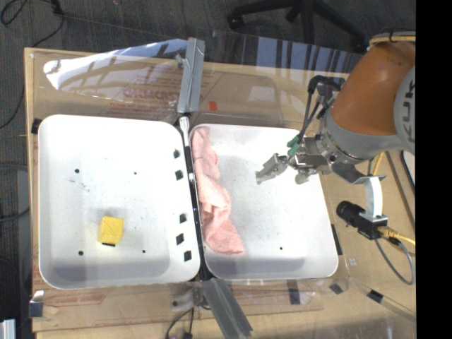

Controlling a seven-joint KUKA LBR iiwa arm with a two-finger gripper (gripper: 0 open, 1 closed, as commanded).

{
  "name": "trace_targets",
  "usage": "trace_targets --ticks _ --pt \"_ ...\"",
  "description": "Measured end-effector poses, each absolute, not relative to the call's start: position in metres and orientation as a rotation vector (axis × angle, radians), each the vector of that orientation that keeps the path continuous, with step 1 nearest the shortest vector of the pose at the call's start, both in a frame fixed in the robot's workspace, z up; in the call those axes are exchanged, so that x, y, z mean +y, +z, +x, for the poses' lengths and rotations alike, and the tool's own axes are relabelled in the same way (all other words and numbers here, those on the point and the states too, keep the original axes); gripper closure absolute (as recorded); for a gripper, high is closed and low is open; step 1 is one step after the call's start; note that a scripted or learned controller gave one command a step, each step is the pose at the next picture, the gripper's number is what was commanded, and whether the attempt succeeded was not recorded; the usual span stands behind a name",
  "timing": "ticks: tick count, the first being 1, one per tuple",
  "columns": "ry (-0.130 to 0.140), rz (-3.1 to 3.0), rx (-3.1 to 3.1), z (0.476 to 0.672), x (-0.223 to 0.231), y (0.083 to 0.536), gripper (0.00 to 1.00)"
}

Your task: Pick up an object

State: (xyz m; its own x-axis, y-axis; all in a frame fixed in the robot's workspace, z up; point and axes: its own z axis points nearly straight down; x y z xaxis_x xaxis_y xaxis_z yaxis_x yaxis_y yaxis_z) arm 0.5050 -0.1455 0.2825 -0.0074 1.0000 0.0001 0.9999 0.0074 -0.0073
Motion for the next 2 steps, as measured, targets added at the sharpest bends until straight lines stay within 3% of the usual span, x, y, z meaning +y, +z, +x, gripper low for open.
trace_targets --ticks 1,2 --pt "0.004 -1.985 -2.436 0.529 -0.211 0.442 0.00" --pt "0.003 -1.398 -2.809 0.515 -0.210 0.345 0.00"
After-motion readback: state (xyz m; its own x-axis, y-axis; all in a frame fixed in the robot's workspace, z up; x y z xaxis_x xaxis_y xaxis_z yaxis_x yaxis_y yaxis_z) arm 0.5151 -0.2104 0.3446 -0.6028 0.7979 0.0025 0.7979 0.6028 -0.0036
